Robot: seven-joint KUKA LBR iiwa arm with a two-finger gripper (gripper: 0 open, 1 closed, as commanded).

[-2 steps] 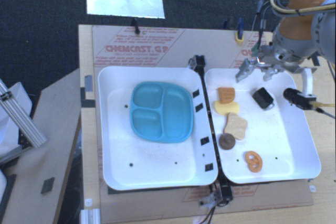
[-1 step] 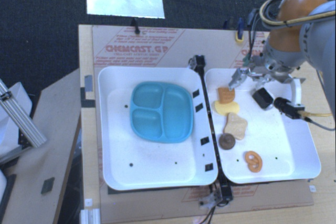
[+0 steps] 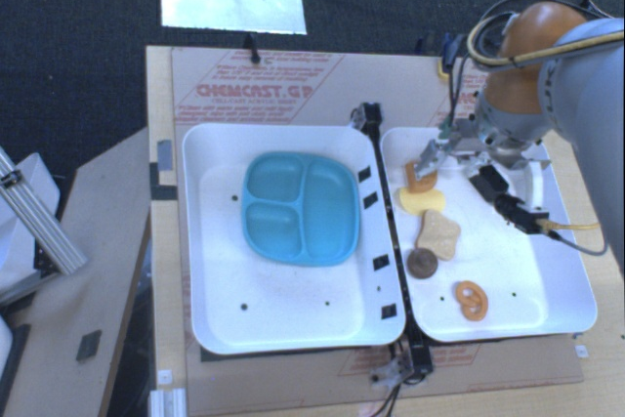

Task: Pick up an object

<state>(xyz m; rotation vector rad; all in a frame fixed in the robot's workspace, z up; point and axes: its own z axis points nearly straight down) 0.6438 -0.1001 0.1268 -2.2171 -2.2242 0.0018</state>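
Over at about 10 o'clock in the right bin [image 3: 547, 278], the claw [image 3: 427, 163] hangs right on top of a small orange chunk [image 3: 420, 179]; it looks to be touching the chunk or just above it, and honestly I can't tell if the claw is spread, pressed together or pinching it, the angle hides that; the chunk sits close to the bin's left wall; just at 6 o'clock from it lies a yellow block [image 3: 422, 201], then a tan lump [image 3: 441, 234] a bit further on toward 5 o'clock, and a brown disc [image 3: 422, 263] touching the lump's lower left edge; a pretzel [image 3: 472, 300] lies apart from those at roughly 6 o'clock in the bin, near the front wall; the grey arm [image 3: 586, 63] comes in from 2 o'clock; the left bin [image 3: 244, 308] has a blue divided plate [image 3: 298, 208] lying flat around its middle, a touch toward 12 o'clock; the two bins sit side by side, meeting along the middle
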